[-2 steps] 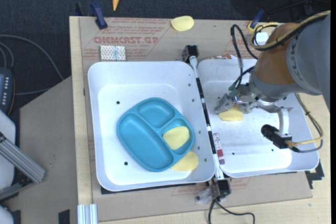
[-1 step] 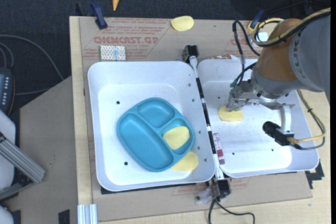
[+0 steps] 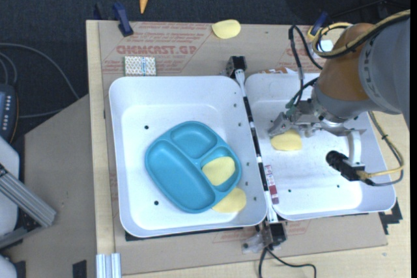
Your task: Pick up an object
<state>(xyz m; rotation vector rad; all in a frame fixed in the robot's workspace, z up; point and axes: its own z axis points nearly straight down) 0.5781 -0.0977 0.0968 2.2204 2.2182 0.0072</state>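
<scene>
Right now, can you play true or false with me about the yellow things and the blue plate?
1. The blue plate lies in the left bin. True.
2. A yellow piece lies inside one compartment of the blue plate. True.
3. The right bin holds three yellow pieces. False: one yellow piece lies there.
4. The pincer is over the left bin. False: it is over the right bin, just above the yellow piece there.
5. A yellow piece lies on the bench outside both bins. True, on the board beyond them.
6. The small carrot lies on the blue plate. False: it lies on the dark floor beyond the bench.
</scene>
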